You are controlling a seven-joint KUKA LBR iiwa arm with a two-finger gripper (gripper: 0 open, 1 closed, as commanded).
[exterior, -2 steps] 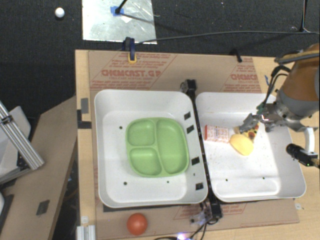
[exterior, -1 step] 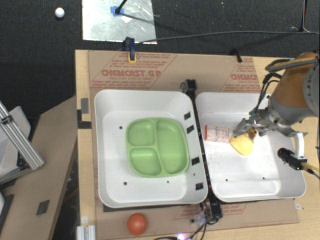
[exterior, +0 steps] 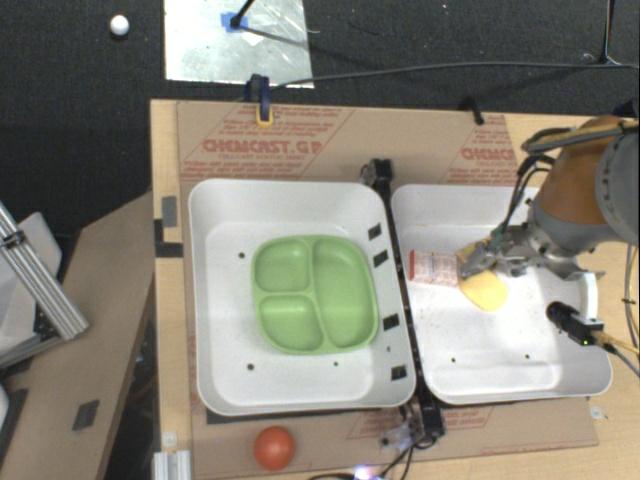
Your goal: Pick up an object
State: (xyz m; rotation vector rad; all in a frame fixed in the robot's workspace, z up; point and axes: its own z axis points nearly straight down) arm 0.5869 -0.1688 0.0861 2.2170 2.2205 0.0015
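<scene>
I count two shallow white bins, smooth moulded plastic with rounded corners, side by side on a brown printed cardboard sheet (exterior: 330,133). The left bin (exterior: 215,368) holds one pale green tray (exterior: 315,293), glossy, rounded, split into three compartments. The right bin (exterior: 530,373), right of centre in the frame, holds two loose things: a small flat packet (exterior: 432,268), white with red print, lying just right of the divider, and a soft-looking yellow lump (exterior: 485,290), rounded and matte, just right of the packet.

The gripper (exterior: 483,260) comes in from the right edge, grey metal below an orange-banded wrist, and sits directly over the upper edge of the yellow lump, touching or nearly so. From here its tip is a dark tangle of metal and cable; I cannot tell how its fingers stand, nor whether anything is between them.

One orange ball (exterior: 274,447) rests at the bottom of the frame, below the left bin. One small white ball (exterior: 120,25) lies on dark cloth, upper left. A crinkled silver foil square (exterior: 238,26) sits at top, its upper edge cut off.
</scene>
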